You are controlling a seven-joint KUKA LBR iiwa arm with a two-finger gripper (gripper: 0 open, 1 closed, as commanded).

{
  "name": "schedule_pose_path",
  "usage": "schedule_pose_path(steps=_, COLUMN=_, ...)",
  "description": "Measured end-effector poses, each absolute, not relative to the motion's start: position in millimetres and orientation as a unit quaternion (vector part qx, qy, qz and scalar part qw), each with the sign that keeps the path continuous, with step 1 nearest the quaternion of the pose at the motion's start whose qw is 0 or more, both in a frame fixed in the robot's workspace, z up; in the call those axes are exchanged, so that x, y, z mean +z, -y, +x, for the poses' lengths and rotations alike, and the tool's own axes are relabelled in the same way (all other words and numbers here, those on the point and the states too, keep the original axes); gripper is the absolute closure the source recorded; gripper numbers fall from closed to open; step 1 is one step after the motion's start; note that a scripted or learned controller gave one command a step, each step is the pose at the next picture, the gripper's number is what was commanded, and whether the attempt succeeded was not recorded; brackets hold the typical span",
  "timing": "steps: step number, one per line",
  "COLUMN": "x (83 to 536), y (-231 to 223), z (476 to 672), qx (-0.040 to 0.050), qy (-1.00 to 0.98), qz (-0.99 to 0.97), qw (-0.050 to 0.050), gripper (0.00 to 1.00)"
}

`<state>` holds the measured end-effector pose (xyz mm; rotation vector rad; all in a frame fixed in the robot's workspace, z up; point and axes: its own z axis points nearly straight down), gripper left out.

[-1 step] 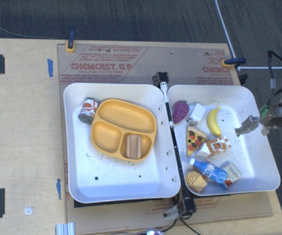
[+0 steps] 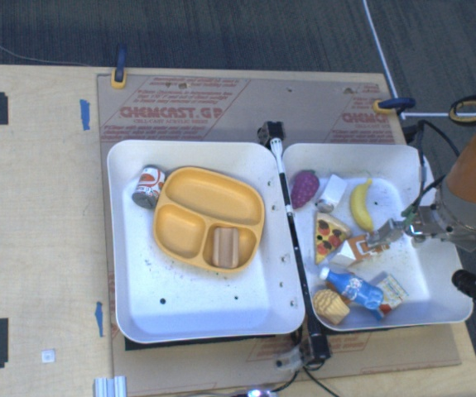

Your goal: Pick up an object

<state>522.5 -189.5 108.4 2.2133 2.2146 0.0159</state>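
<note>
1. Camera view: end effector (image 2: 380, 240) low in the right bin (image 2: 436, 304), just beside the pizza slice (image 2: 329, 236) and the banana (image 2: 361, 204); open or clenched, cannot tell.
2. Banana: probably light, stiff, smooth plastic; best gripped across the middle.
3. Blue bottle (image 2: 356, 291) nearby, likely slippery.

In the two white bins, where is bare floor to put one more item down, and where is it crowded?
Left bin: bare floor in front of the yellow tray, along the near wall. Right bin: crowded around the pizza slice, banana, blue bottle and pincer; a small bare patch at its near right corner.
</note>
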Motion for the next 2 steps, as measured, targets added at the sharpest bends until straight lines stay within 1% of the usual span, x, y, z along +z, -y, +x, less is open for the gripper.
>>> schedule_pose_path(steps=1, x=106.7, y=178.3, z=534.4, qx=0.0084, qy=-0.707, qz=0.707, qw=0.012, gripper=0.0)
schedule_pose_path(steps=2, x=93.2, y=164.7, z=535.3, qx=-0.0004, qy=-0.707, qz=0.707, qw=-0.001, gripper=0.0)
